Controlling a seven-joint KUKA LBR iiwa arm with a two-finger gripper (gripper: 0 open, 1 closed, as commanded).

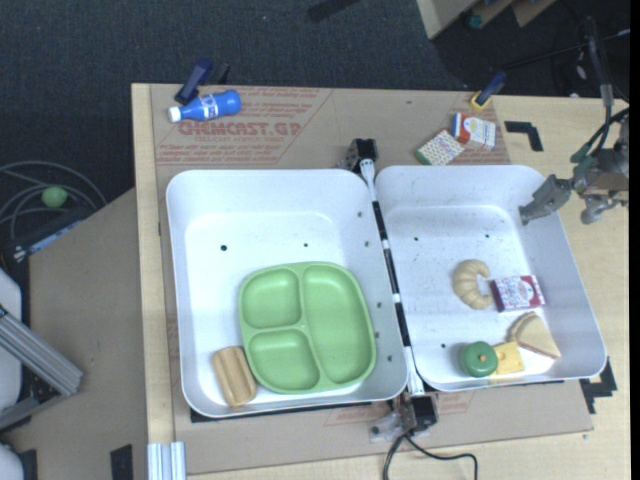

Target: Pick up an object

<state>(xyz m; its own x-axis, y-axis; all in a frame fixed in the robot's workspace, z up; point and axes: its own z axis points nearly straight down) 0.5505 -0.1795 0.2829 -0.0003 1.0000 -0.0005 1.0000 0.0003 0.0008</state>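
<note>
The desk (150, 218) has a pale wooden top, partly covered by a brown cardboard sheet (300, 118) printed with red lettering. Two shallow white bins sit side by side on it, the left bin (200, 208) and the right bin (570, 258), their inner rims touching along a dark seam. Near the far left corner lies a blue and white bottle (205, 106) on its side. Behind the right bin rest a small speckled card (438, 149) and, just beside it, a small red and white packet (474, 131).
</note>
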